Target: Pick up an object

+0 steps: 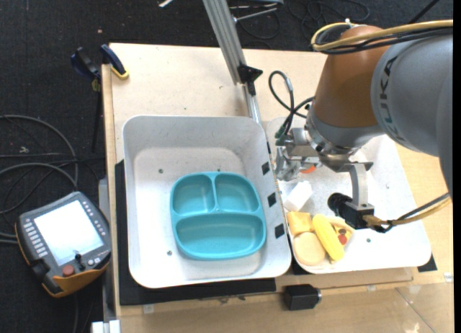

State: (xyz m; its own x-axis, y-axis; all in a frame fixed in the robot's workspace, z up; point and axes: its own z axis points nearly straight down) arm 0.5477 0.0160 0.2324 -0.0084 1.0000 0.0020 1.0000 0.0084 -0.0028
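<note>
The small white block (298, 196), just above the yellow banana-shaped toy (328, 238), is judged light, stiff, best taken across its flat sides; the pincer's (288, 169) state cannot be told.

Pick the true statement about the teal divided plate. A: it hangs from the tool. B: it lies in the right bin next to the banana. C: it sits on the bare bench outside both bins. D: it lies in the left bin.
D: the teal divided plate lies flat on the floor of the left bin, while the banana is in the right bin.
</note>
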